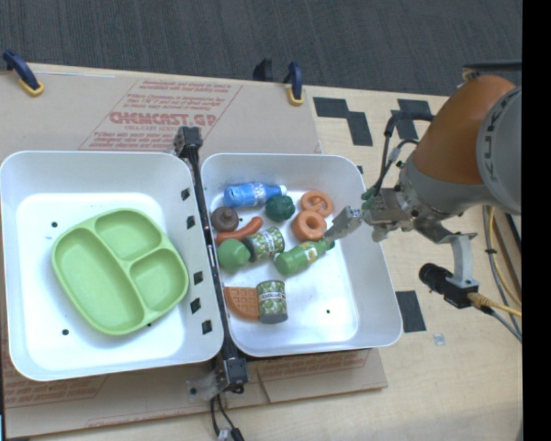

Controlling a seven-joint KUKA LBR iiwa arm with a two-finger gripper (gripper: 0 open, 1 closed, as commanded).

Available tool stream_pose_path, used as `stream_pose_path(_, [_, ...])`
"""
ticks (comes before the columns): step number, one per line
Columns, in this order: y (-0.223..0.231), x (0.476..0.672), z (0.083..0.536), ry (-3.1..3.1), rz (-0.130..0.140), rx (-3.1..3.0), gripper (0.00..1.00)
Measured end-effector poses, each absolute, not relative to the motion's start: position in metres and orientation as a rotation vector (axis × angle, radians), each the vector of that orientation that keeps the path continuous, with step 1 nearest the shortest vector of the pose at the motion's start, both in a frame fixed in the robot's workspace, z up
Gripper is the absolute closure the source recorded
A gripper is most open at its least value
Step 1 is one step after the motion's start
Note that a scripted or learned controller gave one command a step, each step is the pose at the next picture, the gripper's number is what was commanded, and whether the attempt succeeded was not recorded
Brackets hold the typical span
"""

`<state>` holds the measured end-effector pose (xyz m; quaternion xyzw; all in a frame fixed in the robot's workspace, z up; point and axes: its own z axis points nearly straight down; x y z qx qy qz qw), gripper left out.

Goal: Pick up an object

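Arm (459, 154) low over right bin (372, 283), gripper (344, 223) beside green bottle (303, 255)

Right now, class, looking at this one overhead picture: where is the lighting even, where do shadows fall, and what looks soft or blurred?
In the camera view, light falls evenly on both white bins; the green plate casts a soft shadow on the left bin; the toys in the right bin are small and slightly soft; the gripper near the right bin's edge looks blurred.
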<state>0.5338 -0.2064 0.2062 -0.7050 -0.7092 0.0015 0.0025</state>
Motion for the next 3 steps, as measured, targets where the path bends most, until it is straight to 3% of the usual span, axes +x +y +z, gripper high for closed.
stream_pose_path(1, [-0.2093,0.5452,0.112,-2.232,-0.01,-2.215,0.0])
stream_pose_path(2, [-0.2087,0.5456,0.12,-2.233,-0.007,-2.207,1.0])
stream_pose_path(3, [-0.2087,0.5455,0.12,-2.234,-0.006,-2.206,0.0])
